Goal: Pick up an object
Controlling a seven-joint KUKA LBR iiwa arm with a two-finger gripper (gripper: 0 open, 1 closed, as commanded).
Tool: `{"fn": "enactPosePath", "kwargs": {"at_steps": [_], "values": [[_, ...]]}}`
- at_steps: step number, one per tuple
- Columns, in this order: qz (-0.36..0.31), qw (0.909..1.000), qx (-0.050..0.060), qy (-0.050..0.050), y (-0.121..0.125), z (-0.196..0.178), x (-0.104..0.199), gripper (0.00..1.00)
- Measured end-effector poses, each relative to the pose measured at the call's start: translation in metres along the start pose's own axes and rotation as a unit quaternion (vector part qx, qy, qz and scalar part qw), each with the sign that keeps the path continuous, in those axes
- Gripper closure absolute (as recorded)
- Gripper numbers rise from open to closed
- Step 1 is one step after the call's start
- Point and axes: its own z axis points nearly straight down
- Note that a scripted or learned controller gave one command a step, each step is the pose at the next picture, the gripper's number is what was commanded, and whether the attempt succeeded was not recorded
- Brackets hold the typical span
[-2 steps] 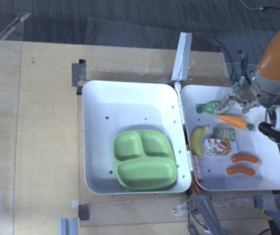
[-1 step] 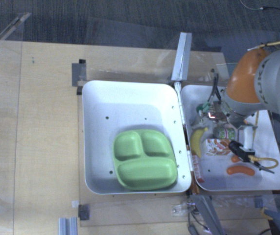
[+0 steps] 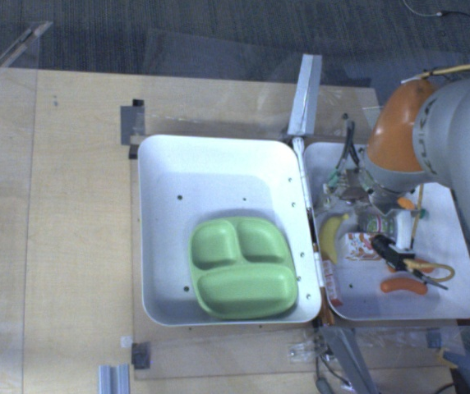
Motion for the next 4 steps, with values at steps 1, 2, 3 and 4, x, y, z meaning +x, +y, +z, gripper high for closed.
{"fn": "enactPosePath", "kwargs": {"at_steps": [1,2,3,4], "values": [[0.001,1.0000,-0.001,0.000,-0.005,0.000,0.000,0.00],[0.001,1.0000,-0.002,0.000,-0.005,0.000,0.000,0.00],[0.001,1.0000,-0.002,0.000,-0.023,-0.001,0.000,0.00],[0.000,1.0000,0.001,0.001,-0.012,0.000,-0.001,0.00]]}}
